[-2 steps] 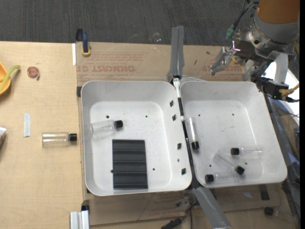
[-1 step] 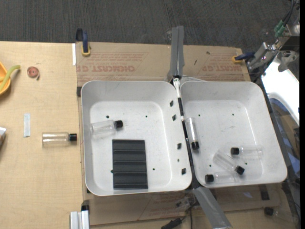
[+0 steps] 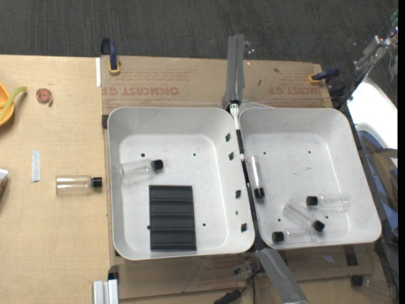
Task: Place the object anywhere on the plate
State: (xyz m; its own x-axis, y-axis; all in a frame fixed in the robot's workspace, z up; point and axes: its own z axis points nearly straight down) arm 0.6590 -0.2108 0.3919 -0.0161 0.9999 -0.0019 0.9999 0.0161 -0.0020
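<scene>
A black ribbed plate (image 3: 171,218) lies flat in the left bin (image 3: 120,233), towards its front edge. Just behind the plate, a clear vial (image 3: 140,168) with a black cap lies on its side, apart from the plate. The right bin (image 3: 354,170) holds several more clear, black-capped vials. One (image 3: 254,177) rests along the bin's left wall. Three others (image 3: 328,202) (image 3: 304,217) (image 3: 292,235) are clustered near its front right corner.
On the wooden bench left of the bins, another clear vial (image 3: 77,183) lies on its side. A yellow object (image 3: 6,103) and a small brown disc (image 3: 43,95) sit at the far left. Clamps (image 3: 111,56) (image 3: 323,76) hold the cardboard behind the bins.
</scene>
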